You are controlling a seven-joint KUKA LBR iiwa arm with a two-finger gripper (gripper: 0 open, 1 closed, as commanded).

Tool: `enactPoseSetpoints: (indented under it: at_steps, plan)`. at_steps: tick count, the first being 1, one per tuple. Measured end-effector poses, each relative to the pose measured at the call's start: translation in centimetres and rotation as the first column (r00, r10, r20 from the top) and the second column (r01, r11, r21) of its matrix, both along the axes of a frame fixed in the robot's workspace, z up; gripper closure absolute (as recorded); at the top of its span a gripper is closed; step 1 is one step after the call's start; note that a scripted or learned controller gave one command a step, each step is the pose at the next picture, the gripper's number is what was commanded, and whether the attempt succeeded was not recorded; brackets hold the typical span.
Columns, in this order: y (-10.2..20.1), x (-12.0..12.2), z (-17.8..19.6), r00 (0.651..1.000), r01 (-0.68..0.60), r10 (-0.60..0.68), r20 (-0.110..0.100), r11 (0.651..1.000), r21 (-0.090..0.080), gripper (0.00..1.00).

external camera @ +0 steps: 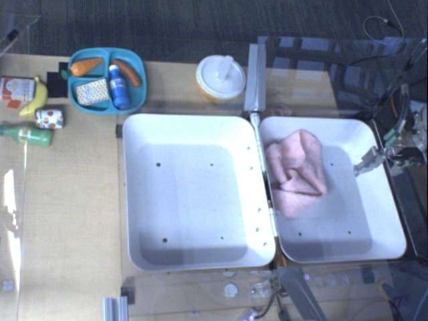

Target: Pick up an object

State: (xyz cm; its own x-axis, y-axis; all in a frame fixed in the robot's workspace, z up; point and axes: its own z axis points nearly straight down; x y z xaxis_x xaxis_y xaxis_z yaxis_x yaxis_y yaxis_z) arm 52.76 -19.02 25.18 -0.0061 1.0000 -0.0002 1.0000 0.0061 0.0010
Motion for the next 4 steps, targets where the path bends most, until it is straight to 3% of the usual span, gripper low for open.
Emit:
enactPoseSetpoints:
  at_steps: [1, 2, 3, 4]
  plan:
    - [2.0, 2.7, -4.0, 0.999, -0.053, 0.053, 0.0, 0.999, 0.0, 0.0]
    - [5.5, 5.1, -15.7, 0.972, -0.236, 0.236, 0.005, 0.972, -0.002, 0.0]
    - [10.2, 9.2, -14.1, 0.967, -0.256, 0.256, 0.005, 0.967, -0.001, 0.0]
    - [15.0, 7.5, -6.6, 0.989, -0.151, 0.151, 0.004, 0.989, 0.0, 0.0]
